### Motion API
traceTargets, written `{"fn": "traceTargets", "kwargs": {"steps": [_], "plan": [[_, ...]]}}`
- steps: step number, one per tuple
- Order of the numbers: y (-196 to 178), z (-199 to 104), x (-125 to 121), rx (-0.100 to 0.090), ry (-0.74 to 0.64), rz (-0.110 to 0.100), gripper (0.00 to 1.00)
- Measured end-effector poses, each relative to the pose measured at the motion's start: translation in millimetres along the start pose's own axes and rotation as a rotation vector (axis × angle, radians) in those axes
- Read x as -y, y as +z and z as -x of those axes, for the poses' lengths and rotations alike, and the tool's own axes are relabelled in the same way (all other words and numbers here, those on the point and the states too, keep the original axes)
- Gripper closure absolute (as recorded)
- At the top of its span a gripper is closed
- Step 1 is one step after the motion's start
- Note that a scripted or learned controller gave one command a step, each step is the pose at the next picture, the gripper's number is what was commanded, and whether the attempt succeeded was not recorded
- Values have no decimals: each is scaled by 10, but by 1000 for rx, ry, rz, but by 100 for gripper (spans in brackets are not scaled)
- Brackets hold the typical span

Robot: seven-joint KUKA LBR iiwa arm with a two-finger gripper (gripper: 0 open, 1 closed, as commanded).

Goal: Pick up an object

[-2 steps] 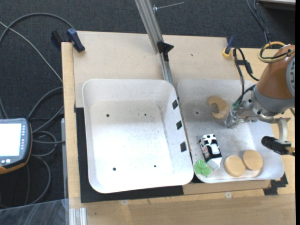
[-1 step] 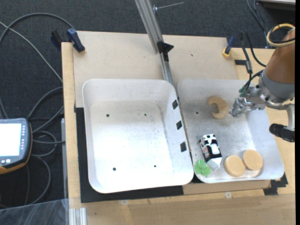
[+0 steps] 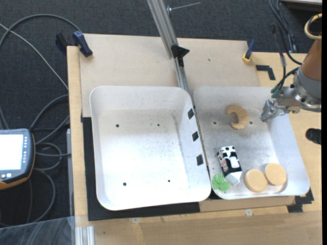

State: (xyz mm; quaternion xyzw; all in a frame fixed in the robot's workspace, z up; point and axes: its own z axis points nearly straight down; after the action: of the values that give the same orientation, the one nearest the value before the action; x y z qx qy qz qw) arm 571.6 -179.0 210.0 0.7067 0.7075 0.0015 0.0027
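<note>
Croissant-shaped wooden piece is my guess at the target, since it lies closest to the pincer, though any item would satisfy the task.

Nearest the camera, along the front wall of the right bin, sit two round tan discs side by side and touching, most likely wooden play food: stiff, light, low and flat, so awkward to pinch from above. Just left of them lies a small carton with a black-and-white cow pattern, one end resting by a green leafy piece in the bin's front left corner. Any lettering on the carton is too small to read, and no brand is legible anywhere.

Farther back, the curved piece lies flat on the bin floor, well apart from the others, its open side facing the front. It looks rigid, light and smooth, so it may slip; I would close across the thick middle of the arc rather than the tapered tips.

To its right, the pincer hangs low over the bin near the right wall, close to the curved piece but apart from it. Nothing sits between its fingers; whether they are spread or pressed together I cannot tell.

The left bin shares the desk, with blue clamps at the far corners.
</note>
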Motion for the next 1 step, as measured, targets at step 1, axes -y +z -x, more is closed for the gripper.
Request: {"fn": "traceTargets", "kwargs": {"steps": [1], "plan": [[-229,-1,-13,-1,-1,-2,100]]}}
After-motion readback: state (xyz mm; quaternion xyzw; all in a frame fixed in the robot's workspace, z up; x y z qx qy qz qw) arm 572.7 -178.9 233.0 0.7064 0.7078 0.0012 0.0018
